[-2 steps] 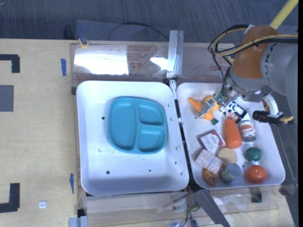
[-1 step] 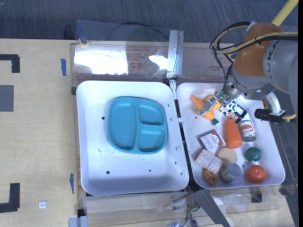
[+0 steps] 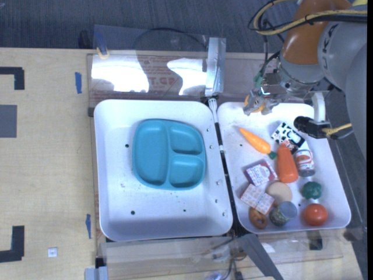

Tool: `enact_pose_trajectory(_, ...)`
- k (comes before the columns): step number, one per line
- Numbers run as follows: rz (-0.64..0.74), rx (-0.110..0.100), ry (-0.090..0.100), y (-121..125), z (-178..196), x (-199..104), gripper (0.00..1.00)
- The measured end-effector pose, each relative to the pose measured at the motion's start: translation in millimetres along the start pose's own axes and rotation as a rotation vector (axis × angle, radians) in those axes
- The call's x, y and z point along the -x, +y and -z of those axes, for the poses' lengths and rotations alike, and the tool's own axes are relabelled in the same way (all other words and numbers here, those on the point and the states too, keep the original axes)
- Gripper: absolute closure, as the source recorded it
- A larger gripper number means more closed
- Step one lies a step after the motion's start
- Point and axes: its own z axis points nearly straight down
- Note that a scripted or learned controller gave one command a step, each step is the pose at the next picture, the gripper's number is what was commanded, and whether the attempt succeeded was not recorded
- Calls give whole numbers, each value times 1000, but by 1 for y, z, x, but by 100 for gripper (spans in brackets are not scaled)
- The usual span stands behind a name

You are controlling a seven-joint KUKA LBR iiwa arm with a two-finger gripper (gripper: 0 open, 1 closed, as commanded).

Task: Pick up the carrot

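Desk (image 3: 41, 174): pale wood with black marks and blue tape bits, well left of the jaws.
Left bin (image 3: 111, 174): shallow and white, to the left of the jaws and nearer the camera.
Blue plate (image 3: 169, 154): three compartments, lying in the middle of the left bin, well apart from the jaws.
Right bin (image 3: 233, 150): white; the jaws hang over its far rim.
Jaws (image 3: 258, 102): over the far left corner of the right bin, nothing visible between them; whether they stand wide or narrow I cannot tell.
Carrot (image 3: 255, 139): small and orange, lying slantwise on the bin floor, near the jaws on the camera side, apart from them.
Larger orange vegetable (image 3: 286, 163): just right of the carrot, farther from the jaws.
Black-and-white box (image 3: 287, 135): right of the jaws, near the bin's far side.
Pink cartons (image 3: 258, 182): past the carrot from the jaws, towards the near rim.
Tomato (image 3: 315, 214): near right corner, well apart from the jaws.
Arm (image 3: 326, 39): grey with an orange band, rising to the right of the jaws.
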Motion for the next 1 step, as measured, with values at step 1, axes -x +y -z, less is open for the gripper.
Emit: enact_pose_trajectory(1,-117,-5,0,-2,-3,8,100)
